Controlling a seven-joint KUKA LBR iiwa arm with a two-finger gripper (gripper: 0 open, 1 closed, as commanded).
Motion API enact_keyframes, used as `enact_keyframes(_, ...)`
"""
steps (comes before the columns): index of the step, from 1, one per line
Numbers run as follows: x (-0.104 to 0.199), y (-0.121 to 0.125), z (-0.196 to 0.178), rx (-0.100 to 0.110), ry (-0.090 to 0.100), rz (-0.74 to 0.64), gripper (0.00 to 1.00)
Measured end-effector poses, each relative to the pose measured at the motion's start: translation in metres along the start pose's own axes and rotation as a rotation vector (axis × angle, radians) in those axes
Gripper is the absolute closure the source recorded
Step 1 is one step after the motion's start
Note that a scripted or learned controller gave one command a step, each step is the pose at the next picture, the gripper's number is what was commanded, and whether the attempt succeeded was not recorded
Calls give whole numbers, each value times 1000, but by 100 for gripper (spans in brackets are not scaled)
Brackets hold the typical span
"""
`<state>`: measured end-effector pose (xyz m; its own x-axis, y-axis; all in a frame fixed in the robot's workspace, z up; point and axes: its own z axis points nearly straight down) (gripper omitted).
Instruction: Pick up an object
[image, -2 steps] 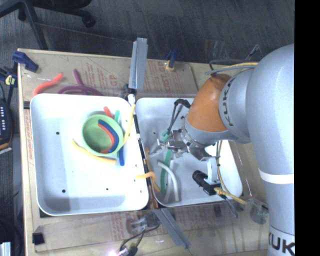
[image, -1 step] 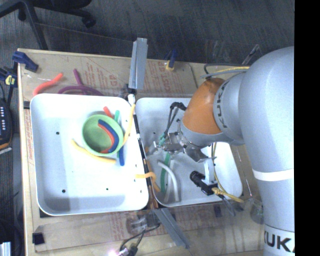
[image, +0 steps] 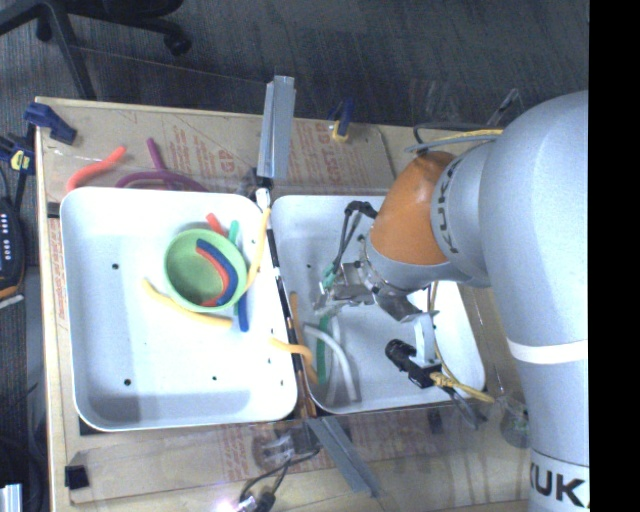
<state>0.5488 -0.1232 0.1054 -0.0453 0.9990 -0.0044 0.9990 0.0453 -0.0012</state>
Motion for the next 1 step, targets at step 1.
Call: enact_keyframes(1,56,35,-87,0,5,-209,100)
